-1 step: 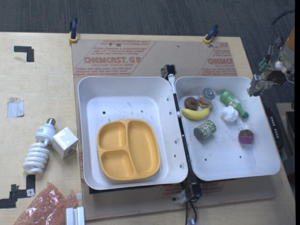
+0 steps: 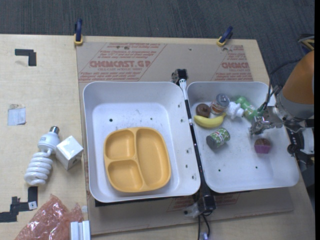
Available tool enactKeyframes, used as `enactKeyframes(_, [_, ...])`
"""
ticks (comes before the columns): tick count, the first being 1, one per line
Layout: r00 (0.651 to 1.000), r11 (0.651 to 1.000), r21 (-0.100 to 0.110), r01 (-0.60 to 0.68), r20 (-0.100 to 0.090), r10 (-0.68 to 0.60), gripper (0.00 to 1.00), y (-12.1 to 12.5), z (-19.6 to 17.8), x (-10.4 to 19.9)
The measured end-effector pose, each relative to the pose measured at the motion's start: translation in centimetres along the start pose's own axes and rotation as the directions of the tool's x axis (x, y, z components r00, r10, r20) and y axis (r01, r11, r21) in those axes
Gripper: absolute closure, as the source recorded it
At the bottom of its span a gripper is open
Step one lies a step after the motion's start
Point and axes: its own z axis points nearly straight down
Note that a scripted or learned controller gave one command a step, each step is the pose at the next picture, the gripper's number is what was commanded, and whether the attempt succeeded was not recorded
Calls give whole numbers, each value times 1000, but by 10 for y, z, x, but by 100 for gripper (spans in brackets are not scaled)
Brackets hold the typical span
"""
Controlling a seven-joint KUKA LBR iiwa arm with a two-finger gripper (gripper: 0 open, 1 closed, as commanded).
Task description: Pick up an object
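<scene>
The right bin (image 2: 280,176) holds several small objects. A yellow banana (image 2: 209,120) lies near its back left, with a brown donut (image 2: 202,109) and a small round toy (image 2: 219,104) just behind it. In front of the banana a green can (image 2: 218,138) lies on its side. A green and white bottle (image 2: 244,109) lies near the back, and a maroon cupcake-like object (image 2: 262,145) sits toward the right wall. My gripper (image 2: 259,126) hangs low over the bin's right part, between the bottle and the maroon object. I see nothing held in it.
In the left bin (image 2: 95,114) lies a yellow divided plate (image 2: 136,159). On the bench to the left are a spiral light bulb (image 2: 40,160), a white cube (image 2: 69,151) and a red mesh bag (image 2: 50,218). Two clamps (image 2: 78,32) hold the board's far edge.
</scene>
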Motion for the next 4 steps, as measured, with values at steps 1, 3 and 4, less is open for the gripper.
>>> enactKeyframes(1, [1000, 1000, 1, 1, -1, -1, 0, -29, 0, 58])
enactKeyframes(3, [1000, 1000, 1, -1, 0, 1, 0, -65, 0, 114])
enactKeyframes(4, [1000, 1000, 0, 3, 1, -3, 0, 30, 0, 97])
